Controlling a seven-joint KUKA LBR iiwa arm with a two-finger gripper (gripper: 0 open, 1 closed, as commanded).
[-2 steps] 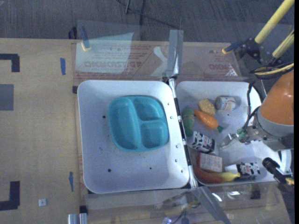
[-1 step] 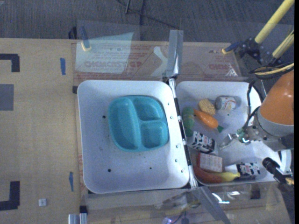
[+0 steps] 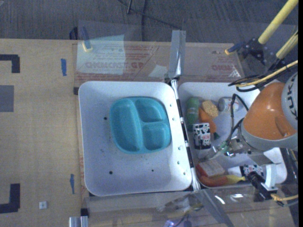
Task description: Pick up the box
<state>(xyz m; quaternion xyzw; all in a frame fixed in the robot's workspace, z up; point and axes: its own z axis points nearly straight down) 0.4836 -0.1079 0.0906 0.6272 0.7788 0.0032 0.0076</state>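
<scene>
A small black-and-white cow-patterned box stands upright in the right bin, close to the divider. A flat tan box lies nearer the front of the same bin, resting on a red item. My gripper hangs low over the bin, just right of the patterned box and just above the tan box. The grey wrist and orange band cover much of it. Nothing can be seen held in it.
The left bin holds a blue divided plate. In the right bin are also a green bottle, an orange-yellow item and a yellow banana. Cables and a yellow pole stand at the back right.
</scene>
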